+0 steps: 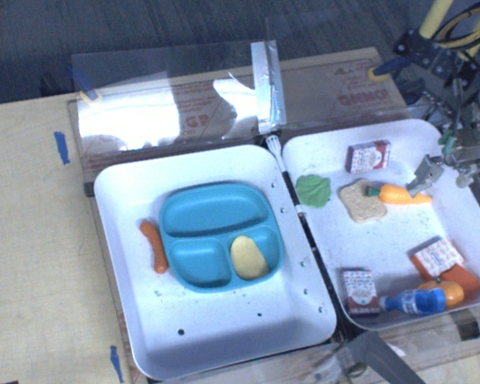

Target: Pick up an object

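Looking toward the right edge of the frame, we see the gripper (451, 160) over the right bin's (479, 218) upper rim; we cannot tell whether it is open or shut. Just left of it lies a carrot (397, 195) touching a tan cookie (362, 202). At left centre, a blue tray (212, 214) in the left bin (156, 339) holds a yellow lemon (248, 257).
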Motion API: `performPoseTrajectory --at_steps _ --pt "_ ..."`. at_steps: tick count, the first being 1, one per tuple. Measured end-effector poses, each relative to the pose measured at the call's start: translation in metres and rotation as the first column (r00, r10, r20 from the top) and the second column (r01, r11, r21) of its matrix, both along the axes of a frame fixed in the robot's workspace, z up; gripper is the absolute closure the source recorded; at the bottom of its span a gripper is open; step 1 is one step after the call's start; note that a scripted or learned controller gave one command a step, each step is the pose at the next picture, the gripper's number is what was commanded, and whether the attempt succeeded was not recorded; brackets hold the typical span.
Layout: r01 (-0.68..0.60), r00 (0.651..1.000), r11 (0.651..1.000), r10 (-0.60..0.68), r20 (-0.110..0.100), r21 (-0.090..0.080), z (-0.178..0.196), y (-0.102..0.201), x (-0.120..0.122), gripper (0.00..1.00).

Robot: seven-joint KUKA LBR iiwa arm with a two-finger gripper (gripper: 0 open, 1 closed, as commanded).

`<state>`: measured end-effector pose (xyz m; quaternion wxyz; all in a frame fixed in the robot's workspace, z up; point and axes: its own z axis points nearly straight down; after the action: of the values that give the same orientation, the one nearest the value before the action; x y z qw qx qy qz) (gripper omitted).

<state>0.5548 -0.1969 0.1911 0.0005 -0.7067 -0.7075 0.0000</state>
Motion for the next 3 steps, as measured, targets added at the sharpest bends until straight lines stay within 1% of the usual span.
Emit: performPoseTrajectory --at_steps 1,2,3 --pt "0.185 0.983 0.983 -0.185 0.012 -0.001 -0.100 0.046 0.026 0.00" --pt "0.107 0.994 0.994 -0.107 0.013 0.000 -0.100 0.029 0.067 0.00" --pt "0.079 0.997 0.997 -0.079 -0.021 0.008 -0.104 0.024 0.088 0.00"
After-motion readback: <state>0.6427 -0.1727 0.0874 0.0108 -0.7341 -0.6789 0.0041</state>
